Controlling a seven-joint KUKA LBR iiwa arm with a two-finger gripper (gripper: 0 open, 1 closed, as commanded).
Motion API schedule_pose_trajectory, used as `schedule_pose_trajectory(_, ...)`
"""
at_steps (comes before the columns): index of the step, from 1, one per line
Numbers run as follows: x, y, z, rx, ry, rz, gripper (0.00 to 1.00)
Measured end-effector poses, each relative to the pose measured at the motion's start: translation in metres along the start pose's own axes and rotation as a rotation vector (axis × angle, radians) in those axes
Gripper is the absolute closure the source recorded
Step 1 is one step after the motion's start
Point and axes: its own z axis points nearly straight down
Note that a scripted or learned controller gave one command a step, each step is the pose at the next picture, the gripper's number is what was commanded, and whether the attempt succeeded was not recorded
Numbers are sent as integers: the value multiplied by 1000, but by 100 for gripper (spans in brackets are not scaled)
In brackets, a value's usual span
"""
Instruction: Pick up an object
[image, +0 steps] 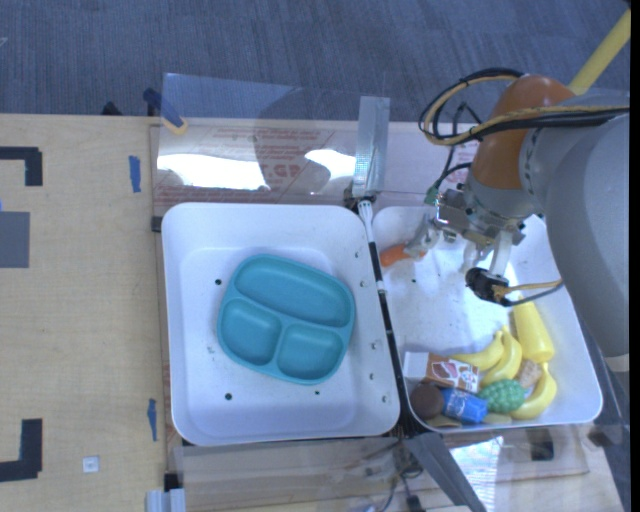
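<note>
Reaching in from right, wrist bent down over far end of right bin (585, 395). Claw (455, 240) low above bin floor, near orange piece (392, 256) by divider. Cannot tell claw state. Bananas (510, 355), green toy (505, 395), blue can (465, 405), small box (452, 374) clustered at near end. Teal divided plate (286, 318) inside left bin (190, 240).

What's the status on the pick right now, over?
Tool low at the right bin's far left corner, by the orange piece; grip unconfirmed. Bananas and other items piled at near end. Teal tray alone in the left bin.
</note>
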Motion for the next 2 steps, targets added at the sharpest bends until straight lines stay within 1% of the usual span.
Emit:
schedule_pose_trajectory(1, 2, -1, 0, -1, -3, 30, 0)
schedule_pose_trajectory(2, -1, 2, 0, -10, -5, -112, 0)
